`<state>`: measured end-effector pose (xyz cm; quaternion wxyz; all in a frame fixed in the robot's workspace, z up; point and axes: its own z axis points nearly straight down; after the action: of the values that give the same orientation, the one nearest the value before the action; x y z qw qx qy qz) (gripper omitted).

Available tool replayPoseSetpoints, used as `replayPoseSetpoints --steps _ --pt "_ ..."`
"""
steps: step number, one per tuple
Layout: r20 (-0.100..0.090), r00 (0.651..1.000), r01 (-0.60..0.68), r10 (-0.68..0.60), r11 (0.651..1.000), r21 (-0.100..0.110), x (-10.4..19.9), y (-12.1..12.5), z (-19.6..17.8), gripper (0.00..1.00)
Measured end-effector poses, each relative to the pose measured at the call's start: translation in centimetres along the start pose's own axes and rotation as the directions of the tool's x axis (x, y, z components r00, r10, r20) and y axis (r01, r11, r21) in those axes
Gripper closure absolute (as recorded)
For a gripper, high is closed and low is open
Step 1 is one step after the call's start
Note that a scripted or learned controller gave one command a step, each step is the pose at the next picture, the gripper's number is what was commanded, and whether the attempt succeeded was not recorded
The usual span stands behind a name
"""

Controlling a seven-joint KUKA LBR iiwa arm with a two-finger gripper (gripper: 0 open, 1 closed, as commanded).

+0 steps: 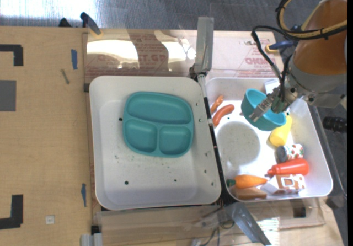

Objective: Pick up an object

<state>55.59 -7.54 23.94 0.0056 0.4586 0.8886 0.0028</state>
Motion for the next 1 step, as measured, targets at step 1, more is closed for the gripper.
replayPoseSetpoints --steps 1 --pt "-0.002 1.000 0.001 -0.001 1.000 0.006 -0.01 -0.10 -0.51 1.00"
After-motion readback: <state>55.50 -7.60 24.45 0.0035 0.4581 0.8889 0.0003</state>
